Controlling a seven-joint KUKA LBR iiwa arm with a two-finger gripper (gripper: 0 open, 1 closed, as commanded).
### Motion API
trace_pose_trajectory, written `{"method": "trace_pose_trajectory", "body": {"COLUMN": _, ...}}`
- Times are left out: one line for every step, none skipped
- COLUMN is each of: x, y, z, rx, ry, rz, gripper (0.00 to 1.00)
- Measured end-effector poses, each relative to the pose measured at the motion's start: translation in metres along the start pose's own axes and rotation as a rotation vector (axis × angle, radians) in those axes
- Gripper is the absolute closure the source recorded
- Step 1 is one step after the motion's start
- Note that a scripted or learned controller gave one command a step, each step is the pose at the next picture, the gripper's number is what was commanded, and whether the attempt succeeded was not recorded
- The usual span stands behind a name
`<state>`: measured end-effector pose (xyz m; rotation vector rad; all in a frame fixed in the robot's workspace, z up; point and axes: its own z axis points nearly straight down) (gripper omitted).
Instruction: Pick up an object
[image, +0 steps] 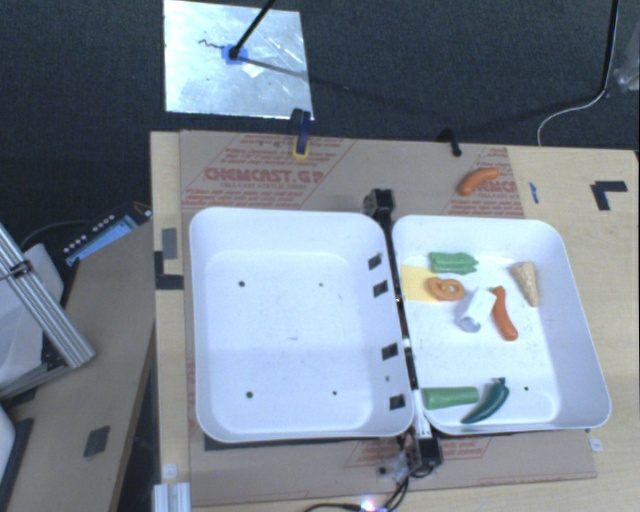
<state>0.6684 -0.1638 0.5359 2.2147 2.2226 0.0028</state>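
The right bin (578, 330) holds several small toy foods. A green piece (453, 262) lies near its back, with an orange round piece (445, 289) on a yellow patch (413, 279) just in front of it. A white cylinder (474, 310) and a slim orange-red piece (503, 313) lie mid-bin, and a beige cone (526, 281) sits to their right. At the front lie a green block (450, 397) and a dark green pepper (488, 402).
The left bin (215, 300) sits beside the right one, joined by black clips (385, 290). An orange sausage-shaped toy (478, 180) lies on the cardboard behind the right bin. A yellow and blue clamp (300, 135) stands at the board's back edge.
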Motion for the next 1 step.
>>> {"method": "trace_pose_trajectory", "body": {"x": -0.0447, "y": -0.0005, "z": 0.0118, "rx": 0.001, "ry": -0.001, "rz": 0.005, "gripper": 1.0}}
